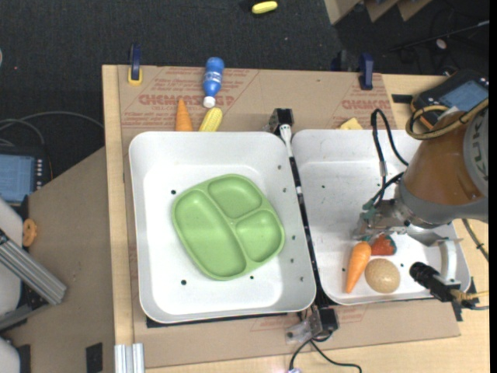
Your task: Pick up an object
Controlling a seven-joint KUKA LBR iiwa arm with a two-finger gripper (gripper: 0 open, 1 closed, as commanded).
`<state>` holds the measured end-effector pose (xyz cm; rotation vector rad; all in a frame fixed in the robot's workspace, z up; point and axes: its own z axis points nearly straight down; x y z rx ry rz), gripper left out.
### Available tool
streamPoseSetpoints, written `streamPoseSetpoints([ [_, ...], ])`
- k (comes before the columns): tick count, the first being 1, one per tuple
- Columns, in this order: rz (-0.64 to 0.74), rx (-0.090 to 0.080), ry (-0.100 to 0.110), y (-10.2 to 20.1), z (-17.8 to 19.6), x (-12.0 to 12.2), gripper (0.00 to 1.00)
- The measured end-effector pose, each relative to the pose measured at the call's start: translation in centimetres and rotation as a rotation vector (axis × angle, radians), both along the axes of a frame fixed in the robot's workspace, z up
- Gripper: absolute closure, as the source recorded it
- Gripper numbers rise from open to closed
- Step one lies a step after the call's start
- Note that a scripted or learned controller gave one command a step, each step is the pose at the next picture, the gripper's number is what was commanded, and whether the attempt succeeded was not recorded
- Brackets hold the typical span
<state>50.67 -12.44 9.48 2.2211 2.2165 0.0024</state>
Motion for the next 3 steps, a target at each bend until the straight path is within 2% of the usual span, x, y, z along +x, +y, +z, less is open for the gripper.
streamPoseSetpoints([
  [1, 0.0, 0.0, 0.001, 0.0, -0.1, 0.0, 0.0],
  [2, 0.002, 0.005, 0.009, 3.0, -1.1, -2.9, 0.0],
  [3, -0.001, 0.0, 0.001, 2.7, 0.1, -2.7, 1.0],
])
